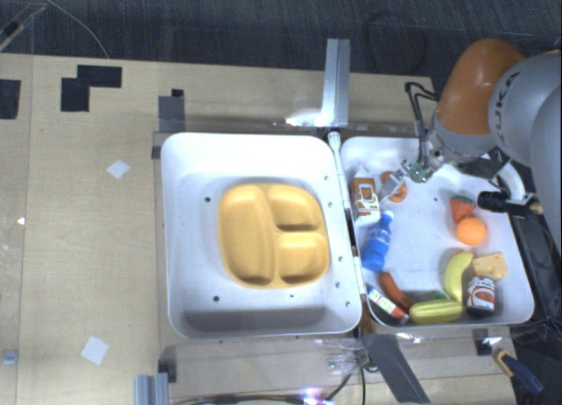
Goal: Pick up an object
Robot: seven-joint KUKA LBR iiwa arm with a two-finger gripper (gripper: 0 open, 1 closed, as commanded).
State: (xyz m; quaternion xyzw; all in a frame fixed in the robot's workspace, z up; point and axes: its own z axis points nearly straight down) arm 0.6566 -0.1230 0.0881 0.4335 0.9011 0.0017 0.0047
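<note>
Pincer (420,170) sits low in the right shallow white bin (520,311), at its 12 o'clock end; can't tell its state. Nearest target: small round orange-and-white piece (394,189) just beside it at 8 o'clock, with the white-and-orange carton (364,198) further that way. Risk: tight clutter, so the piece may get nudged or the carton clipped.
</note>
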